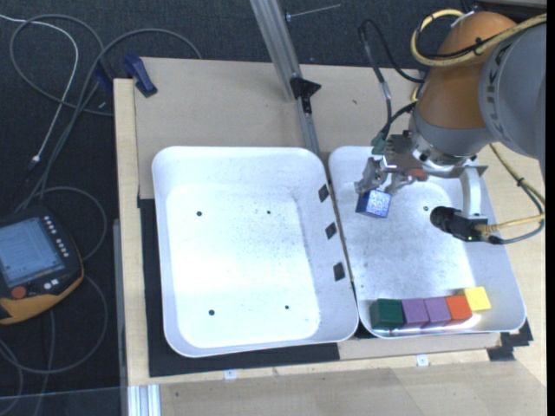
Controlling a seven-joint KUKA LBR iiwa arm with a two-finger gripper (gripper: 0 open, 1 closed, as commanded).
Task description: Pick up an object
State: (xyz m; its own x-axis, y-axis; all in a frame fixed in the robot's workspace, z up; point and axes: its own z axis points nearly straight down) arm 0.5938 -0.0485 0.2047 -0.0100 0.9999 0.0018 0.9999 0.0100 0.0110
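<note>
My gripper (378,189) hangs over the upper left part of the right bin (494,271). Between its fingers sits a small blue block (378,204) with white specks, lifted above the bin floor and tilted. Along the right bin's near edge lies a row of blocks: green (388,312), two purple (418,310), orange (457,306) and yellow (478,298).
The left bin (234,250) lies beside the right one, with black clips (330,230) along the shared edge. A metal post (282,42) slants up at the back. A black cylinder (453,222) with cables hangs off the arm. A pendant (30,263) lies at far left.
</note>
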